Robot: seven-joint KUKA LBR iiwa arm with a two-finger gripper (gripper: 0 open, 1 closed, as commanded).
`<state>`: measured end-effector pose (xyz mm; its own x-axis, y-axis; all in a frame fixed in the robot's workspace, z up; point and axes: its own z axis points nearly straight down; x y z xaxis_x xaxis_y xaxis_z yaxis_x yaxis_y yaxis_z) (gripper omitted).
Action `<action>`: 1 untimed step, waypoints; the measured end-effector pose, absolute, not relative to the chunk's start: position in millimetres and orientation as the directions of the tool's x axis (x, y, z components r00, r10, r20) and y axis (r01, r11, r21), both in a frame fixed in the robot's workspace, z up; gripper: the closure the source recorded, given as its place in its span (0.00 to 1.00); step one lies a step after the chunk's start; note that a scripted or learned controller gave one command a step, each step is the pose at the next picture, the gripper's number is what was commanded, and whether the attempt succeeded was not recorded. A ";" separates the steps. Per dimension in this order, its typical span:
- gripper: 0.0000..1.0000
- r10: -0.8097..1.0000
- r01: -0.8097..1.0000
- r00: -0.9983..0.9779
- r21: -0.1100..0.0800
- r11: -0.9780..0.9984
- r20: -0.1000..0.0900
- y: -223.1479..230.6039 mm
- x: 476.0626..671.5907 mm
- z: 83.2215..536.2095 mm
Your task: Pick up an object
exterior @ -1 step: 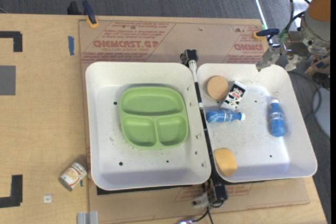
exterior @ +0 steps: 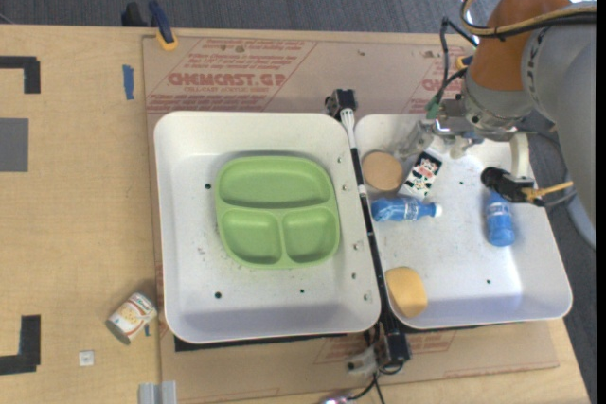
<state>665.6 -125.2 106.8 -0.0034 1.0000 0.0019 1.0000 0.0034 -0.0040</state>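
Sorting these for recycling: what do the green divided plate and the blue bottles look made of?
Green plate: likely moulded plastic, matte, one even colour with soft rounded dividers. The two blue bottles: probably thin clear plastic with blue labels, slightly glossy; too small to be sure.

Light wooden bench [exterior: 66, 232], cardboard sheet [exterior: 246, 71], two white bins [exterior: 180, 203], small carton [exterior: 131, 316], blue clamp [exterior: 163, 22]

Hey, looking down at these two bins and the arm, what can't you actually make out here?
- Pincer: the wrist covers it from above, so open or shut is unclear.
- Black-and-white carton: print too small to read.
- Small box left of the bins: label too small.
- Arm: cut off by the right edge.
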 end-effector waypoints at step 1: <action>0.00 0.994 0.994 -0.109 0.001 0.109 0.000 -100.7 646.9 85.7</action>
<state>646.9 -100.7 85.7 -0.1088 0.9941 -0.0003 0.9941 0.1088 0.0010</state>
